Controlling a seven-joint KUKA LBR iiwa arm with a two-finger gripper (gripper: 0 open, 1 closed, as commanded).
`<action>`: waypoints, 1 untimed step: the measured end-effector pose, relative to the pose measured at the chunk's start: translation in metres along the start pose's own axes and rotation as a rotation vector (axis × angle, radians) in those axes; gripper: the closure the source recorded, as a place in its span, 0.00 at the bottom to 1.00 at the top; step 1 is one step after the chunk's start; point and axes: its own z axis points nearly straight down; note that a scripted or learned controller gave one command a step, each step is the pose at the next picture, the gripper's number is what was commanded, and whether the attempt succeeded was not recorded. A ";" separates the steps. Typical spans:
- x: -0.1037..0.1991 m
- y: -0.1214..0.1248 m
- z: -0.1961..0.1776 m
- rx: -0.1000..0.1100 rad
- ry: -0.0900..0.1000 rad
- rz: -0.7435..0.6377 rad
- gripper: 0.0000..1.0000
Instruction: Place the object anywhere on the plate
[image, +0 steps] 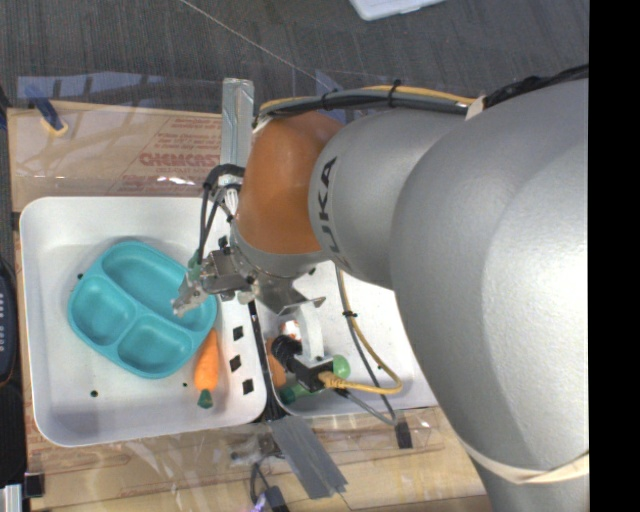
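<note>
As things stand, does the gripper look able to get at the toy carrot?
Probably yes. The carrot lies uncovered in the left bin, beside the plate, with the gripper just above it and nothing between them.

Dark grey carpet floor (120, 35), wooden bench (430, 470), clear plastic sheet (130, 150)

Plate (130, 310) clear; carrot (206, 366) at its rt edge.

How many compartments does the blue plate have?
3. The plate in the left bin has one long compartment along its upper side and two smaller ones along its lower side. The gripper overlaps its right edge, so a little may be hidden.
</note>
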 end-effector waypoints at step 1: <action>0.000 0.001 -0.008 0.006 0.000 -0.005 1.00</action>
